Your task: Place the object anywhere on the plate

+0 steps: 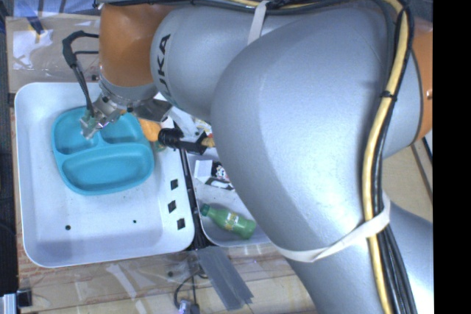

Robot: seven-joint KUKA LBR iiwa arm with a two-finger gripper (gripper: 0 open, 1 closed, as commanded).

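A blue plate (103,158) with three compartments lies in the left white bin (44,232), towards its far side. My gripper (93,124) hangs over the plate's upper compartments, at the ridge between them, low and close to the surface. I see nothing held in it. An orange-yellow thing (149,130) sits just off the plate's right edge, partly hidden under my wrist.
My arm covers most of the right bin (213,235). In that bin a green bottle (229,222) lies near the front, with a black-and-white item (219,173) behind it. The near half of the left bin is bare white floor.
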